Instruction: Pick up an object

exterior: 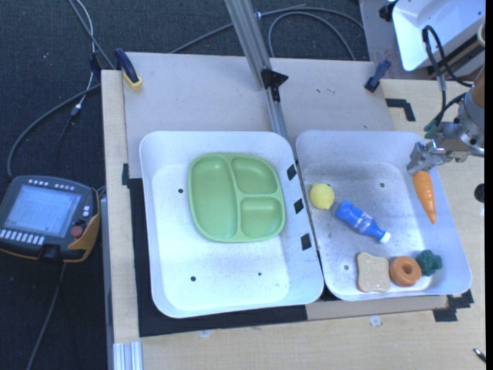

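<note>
Approach step, it seems: gripper (426,155) poised just above carrot (424,194) at right bin (350,149) edge, finger state impossible to tell; next, lowering squarely over carrot and closing.

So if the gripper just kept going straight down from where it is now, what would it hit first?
Most likely the carrot: the gripper sits right above its top end, at the right bin's far right edge. Height above it is unclear.

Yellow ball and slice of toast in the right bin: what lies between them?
In the camera view, the blue bottle lies between the yellow ball and the toast slice, slanting across the right white bin.
</note>
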`<action>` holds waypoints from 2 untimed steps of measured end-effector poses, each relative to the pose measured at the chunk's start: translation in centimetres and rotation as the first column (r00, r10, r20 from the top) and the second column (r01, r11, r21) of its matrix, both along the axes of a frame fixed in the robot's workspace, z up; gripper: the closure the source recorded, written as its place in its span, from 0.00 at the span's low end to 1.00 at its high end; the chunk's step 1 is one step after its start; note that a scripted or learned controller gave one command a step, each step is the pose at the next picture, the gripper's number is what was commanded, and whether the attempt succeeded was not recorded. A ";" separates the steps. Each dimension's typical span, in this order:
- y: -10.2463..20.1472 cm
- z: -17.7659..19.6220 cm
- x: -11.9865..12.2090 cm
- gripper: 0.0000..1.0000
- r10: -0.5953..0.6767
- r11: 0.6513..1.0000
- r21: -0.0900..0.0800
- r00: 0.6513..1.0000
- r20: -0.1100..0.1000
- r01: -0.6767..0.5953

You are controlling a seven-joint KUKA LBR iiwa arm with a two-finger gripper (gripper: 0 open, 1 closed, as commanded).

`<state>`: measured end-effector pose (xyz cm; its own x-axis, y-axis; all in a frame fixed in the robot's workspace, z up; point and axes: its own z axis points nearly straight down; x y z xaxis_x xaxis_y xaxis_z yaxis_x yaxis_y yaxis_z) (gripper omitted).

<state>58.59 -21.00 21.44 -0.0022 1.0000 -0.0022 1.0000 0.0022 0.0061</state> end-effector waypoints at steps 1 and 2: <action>5.2 1.3 1.0 1.00 0.004 1.000 0.003 1.000 -0.002 -0.004; 11.1 0.5 2.3 1.00 0.004 1.000 0.004 1.000 -0.007 -0.004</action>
